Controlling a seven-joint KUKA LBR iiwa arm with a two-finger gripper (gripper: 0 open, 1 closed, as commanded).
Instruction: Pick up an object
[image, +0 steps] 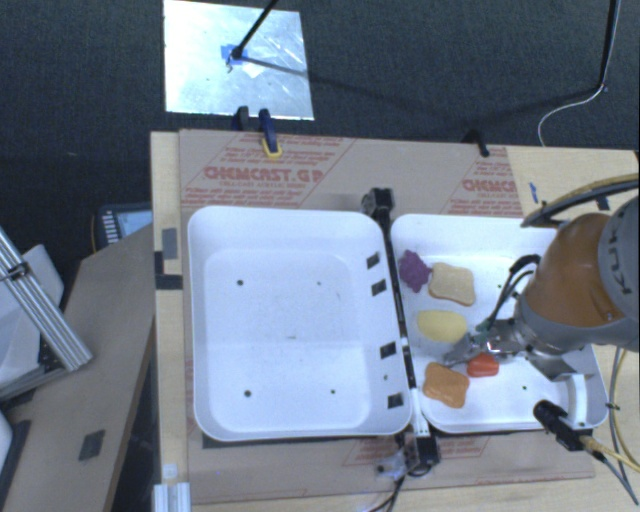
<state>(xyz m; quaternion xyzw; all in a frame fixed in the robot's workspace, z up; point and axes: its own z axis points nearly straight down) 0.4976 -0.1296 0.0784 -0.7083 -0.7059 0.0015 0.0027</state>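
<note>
Fingers of the gripper (470, 350) are too small and grey against the arm to read, so I cannot tell whether they are released or clenched; no object shows between them.

A brown printed cardboard sheet (330, 170) lies under and around the right bin (480, 225). The left bin (200, 300) sits touching the right bin's left wall, with black clips along the shared edge. The arm (575, 285), its orange band showing, leans in over the right bin's right half, and the gripper hangs low near the bin's middle. A silvery sheet (238, 58) lies well beyond the right bin, up and to the left.

Inside the right bin lie five objects. A tan bread-like piece (452, 284) is in the upper left part, a pale yellow oval (441, 325) just below it, and an orange piece (446, 385) near the lower left corner. A purple lump (413, 268) sits near the left wall. A small red piece (483, 366) lies near the bin's middle, just beside the gripper.
</note>
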